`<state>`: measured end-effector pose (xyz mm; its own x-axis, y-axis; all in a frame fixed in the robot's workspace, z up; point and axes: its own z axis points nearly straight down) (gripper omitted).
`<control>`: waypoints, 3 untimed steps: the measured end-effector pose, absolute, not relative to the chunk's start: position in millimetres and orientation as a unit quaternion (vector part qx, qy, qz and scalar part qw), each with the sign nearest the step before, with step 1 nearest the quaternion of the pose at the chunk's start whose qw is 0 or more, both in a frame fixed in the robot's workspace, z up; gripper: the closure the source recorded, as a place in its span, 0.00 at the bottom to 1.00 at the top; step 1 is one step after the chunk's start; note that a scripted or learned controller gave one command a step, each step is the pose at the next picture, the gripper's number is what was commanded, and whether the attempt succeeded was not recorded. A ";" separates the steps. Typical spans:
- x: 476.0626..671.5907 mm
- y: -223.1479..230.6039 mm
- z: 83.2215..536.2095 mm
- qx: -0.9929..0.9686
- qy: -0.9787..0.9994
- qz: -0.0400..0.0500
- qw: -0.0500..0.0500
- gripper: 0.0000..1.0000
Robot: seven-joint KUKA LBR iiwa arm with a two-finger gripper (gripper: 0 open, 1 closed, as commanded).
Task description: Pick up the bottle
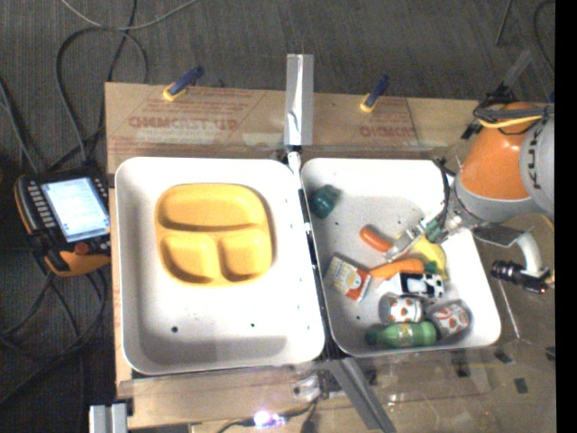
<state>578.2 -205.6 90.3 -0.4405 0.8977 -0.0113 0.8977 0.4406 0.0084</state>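
Far left of the jaws, off the table, a teach pendant (70, 207) with lit screen sits on the floor. Left bin (135, 332) carries a yellow compartment tray (216, 233), well apart from the jaws. Right bin (379, 174): teal cup (323, 200) up-left of the jaws, orange carrot-like piece (377, 238) just left of them, small carton (347, 278) below-left. The jaws (416, 237) hang low over the right bin's middle clutter, arm coming in from the right; whether they are spread or closed cannot be told from this slant, and nothing is visibly between them. Just below the jaws: another orange piece (397, 267), a yellow item (433, 255), a black-and-white item (422, 284); further below, two cans (401, 308) (451, 317). The green bottle (402, 335) lies on its side at the bin's near edge, well below the jaws, touching the cans. Progress: bottle not lifted, apparently untouched; the jaws look placed over the wrong cluster. Left to do: move to the bottle, grip, lift.
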 end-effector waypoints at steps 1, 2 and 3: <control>627.6 -107.7 124.9 0.630 0.777 0.000 -0.001 0.00; 545.5 -136.9 90.1 0.635 0.772 0.002 0.005 0.00; 609.5 -192.9 117.3 0.557 0.831 0.000 0.000 0.00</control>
